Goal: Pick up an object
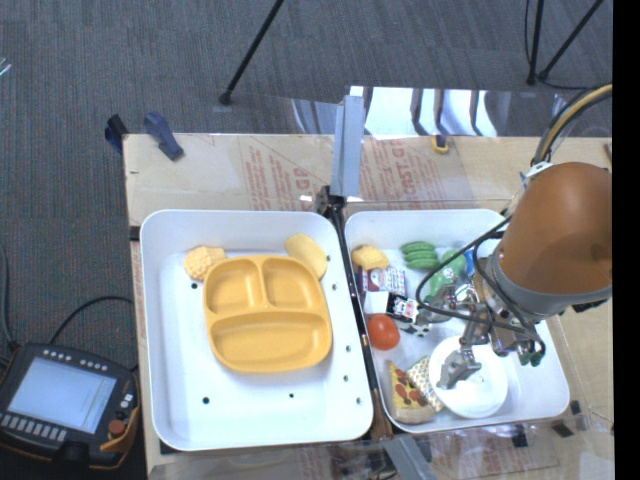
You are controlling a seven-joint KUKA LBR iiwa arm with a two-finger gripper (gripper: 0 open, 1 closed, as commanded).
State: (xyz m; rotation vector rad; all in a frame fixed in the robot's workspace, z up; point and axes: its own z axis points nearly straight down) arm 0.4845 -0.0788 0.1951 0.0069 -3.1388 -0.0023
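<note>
My gripper (490,360) hangs over the right bin (556,388), just above a white bowl (470,393) at its front. It is open, and one grey finger (455,368) points down at the bowl's left rim. Nothing sits between the fingers. Left of the gripper lie a red tomato (383,331), a pizza slice (405,390), a small printed box (385,280), a yellow piece (369,257) and a green pea pod (421,255). The orange-banded arm hides the bin's right part.
The left bin (165,368) holds a yellow divided plate (267,312), with a yellow corn-like piece (203,261) and a pale yellow piece (307,254) behind it. A metal post (347,148) stands behind the wall between the bins. A teach pendant (65,398) lies on the floor at left.
</note>
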